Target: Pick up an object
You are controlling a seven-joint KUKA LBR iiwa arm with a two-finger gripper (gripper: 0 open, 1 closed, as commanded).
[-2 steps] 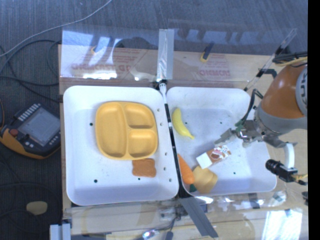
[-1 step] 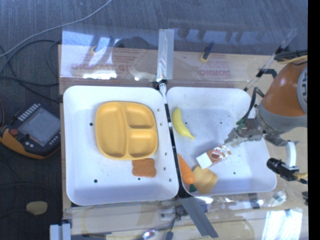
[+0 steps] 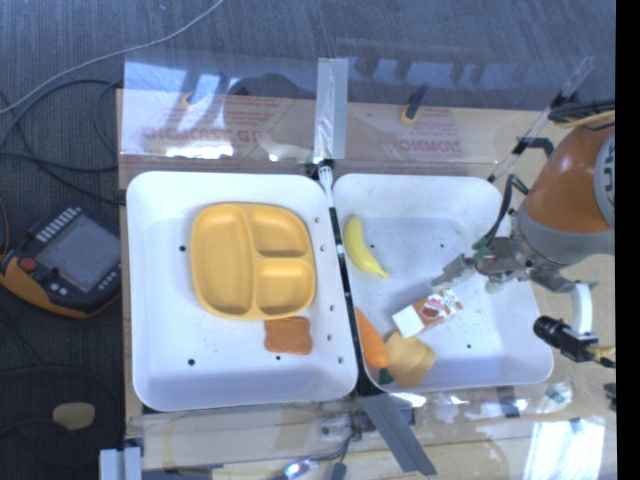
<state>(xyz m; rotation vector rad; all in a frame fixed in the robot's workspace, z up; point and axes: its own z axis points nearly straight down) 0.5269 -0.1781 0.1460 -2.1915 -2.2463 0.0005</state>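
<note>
While the grey arm [image 3: 575,198] with its orange band reached in from the right, the desk [image 3: 240,128] of pale wood carried two shallow white bins side by side, and clear plastic sheets with reversed red lettering lay along its far edge. Around it spread dark grey carpet [image 3: 60,28], crossed by a thin white cable and darker cords at the left, where a handheld control pendant [image 3: 62,261] with a grey screen and orange rim rested on the floor.

A yellow divided plate [image 3: 252,260] sat in the left bin [image 3: 160,368], and an orange-brown slab like a piece of toast [image 3: 289,336] touched its near edge. The right bin [image 3: 460,193] held a banana [image 3: 363,248] near the shared wall, a carrot [image 3: 371,342] and a tan rounded piece [image 3: 410,358] in its near left corner, and a small white packet [image 3: 428,311] with a red-brown label just beside them.

The gripper [image 3: 470,265] hung low over the right bin, just right of and above the packet. Whether its jaws were released or clenched could not be told, and nothing showed between them.
</note>
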